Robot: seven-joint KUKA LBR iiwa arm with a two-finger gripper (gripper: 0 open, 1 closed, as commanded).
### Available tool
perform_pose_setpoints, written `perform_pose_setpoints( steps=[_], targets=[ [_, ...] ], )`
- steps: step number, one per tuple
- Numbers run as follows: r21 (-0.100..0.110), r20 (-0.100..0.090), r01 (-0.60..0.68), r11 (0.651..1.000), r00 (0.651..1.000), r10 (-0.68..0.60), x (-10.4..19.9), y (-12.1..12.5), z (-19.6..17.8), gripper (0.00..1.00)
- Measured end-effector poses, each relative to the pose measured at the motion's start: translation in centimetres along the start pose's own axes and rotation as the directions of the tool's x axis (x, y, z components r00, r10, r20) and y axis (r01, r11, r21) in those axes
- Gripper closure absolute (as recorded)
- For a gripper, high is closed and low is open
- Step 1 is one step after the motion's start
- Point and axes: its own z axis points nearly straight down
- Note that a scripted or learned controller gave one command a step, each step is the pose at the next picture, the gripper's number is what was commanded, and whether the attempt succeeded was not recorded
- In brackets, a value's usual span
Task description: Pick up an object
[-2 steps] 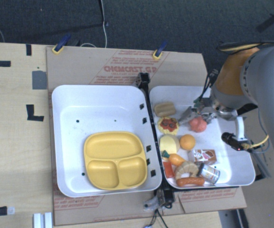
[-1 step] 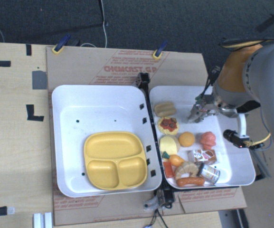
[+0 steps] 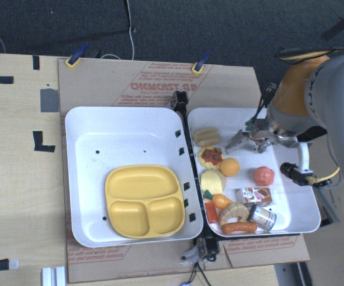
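My gripper (image 3: 237, 139) hangs over the back of the right bin (image 3: 306, 210), its fingers spread open and nothing between them. It sits just right of a tan bun (image 3: 207, 136) and above an orange ball (image 3: 229, 167). Lower in that bin lie a red and yellow pizza slice (image 3: 211, 157), a red tomato (image 3: 264, 175), a pale yellow fruit (image 3: 212, 182), a small printed box (image 3: 254, 195), a can (image 3: 264, 218) and a sausage (image 3: 238, 227), all packed close together.
The left bin (image 3: 88, 130) holds a yellow compartment plate (image 3: 145, 200) at its front. A black divider (image 3: 186, 142) runs between the two bins. Both rest on a cardboard sheet (image 3: 154, 85). The arm's grey body (image 3: 327, 106) fills the right side.
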Motion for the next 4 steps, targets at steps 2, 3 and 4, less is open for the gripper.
perform_pose_setpoints(
  steps=[2, 3, 4],
  targets=[
    [0.000, 0.000, -0.001, 1.000, 1.000, 0.001, -3.1, -6.6, -0.1, 1.00],
    [-0.004, 0.004, 0.004, 1.000, 1.000, -0.004, 3.3, -4.1, 0.8, 1.00],
    [0.002, -0.003, 0.005, 1.000, 1.000, -0.005, 10.7, -6.6, -9.4, 1.00]
  ],
)
